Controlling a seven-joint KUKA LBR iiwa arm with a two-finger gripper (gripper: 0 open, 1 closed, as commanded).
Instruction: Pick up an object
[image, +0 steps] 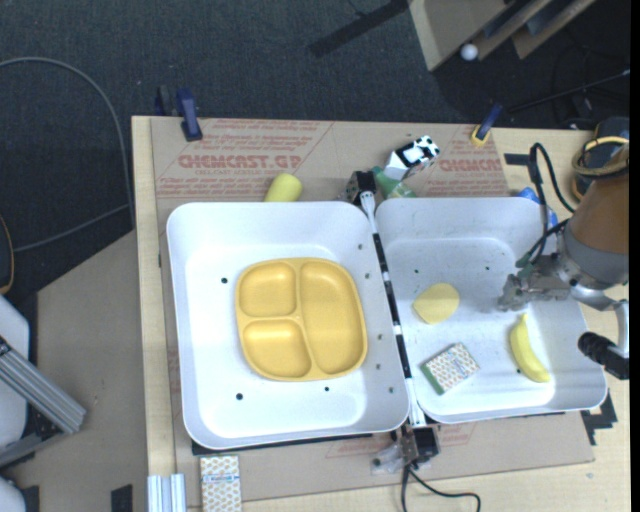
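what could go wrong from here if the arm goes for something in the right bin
The gripper sits low near the right bin's right side, just above the banana; a descent here might clip the banana's tip and nudge it instead of grasping. The banana lies close to the bin wall, leaving little finger room. The flat yellow disc and small box lie low and could slip.

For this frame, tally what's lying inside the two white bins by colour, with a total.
Yellow: 3 – divided plate in the left bin; round piece and banana in the right bin.
Multicoloured: 1 – small patterned packet in the right bin.
Total: 4
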